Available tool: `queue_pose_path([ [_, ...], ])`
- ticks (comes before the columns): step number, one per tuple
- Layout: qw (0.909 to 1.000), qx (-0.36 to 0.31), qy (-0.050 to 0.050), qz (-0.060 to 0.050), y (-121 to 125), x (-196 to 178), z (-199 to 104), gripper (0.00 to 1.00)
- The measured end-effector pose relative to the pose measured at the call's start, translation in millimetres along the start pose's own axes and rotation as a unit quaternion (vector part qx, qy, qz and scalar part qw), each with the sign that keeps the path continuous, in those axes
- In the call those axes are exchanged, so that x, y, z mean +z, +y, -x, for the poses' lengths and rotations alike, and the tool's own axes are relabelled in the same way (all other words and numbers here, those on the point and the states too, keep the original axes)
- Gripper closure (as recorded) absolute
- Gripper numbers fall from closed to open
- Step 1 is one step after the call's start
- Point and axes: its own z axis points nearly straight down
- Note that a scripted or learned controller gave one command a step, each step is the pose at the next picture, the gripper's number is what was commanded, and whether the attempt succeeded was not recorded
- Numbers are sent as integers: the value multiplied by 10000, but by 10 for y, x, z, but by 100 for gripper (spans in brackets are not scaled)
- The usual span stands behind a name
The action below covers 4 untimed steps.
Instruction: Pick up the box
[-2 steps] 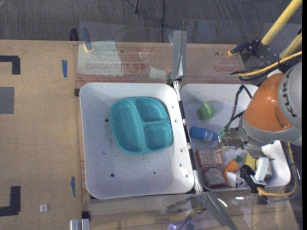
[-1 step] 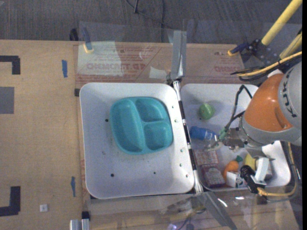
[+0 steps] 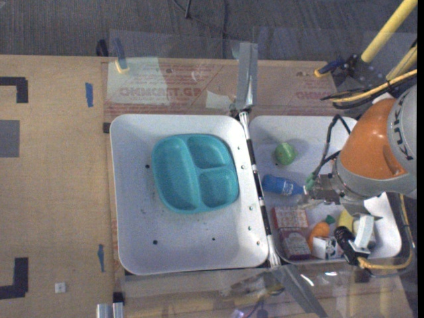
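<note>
While the arm [image 3: 381, 154] hangs over the right bin [image 3: 391, 240], jaws state cannot be told. Beneath it lie the box [image 3: 291, 218], a blue bottle [image 3: 281, 185] and a green ball [image 3: 285, 154]. Alongside, the left bin [image 3: 132, 237] holds a teal divided plate [image 3: 195, 172].

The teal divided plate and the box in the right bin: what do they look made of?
The teal divided plate looks like moulded plastic, matte to satin: one even colour, soft rounded ridges between its three compartments. The box looks like printed cardboard, judging by flat faces and a busy pink-red print, though it is too small to be sure.
</note>
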Motion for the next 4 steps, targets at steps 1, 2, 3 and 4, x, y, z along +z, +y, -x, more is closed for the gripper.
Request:
queue_pose_path([
  [1,10000,0,0,-1,0,0,0,0],
  [2,9998,-171,22,-139,76,-645,4,0],
  [3,9999,-118,9,-34,626,8,211,0],
  [4,9997,-224,-13,113,427,81,72,0],
])
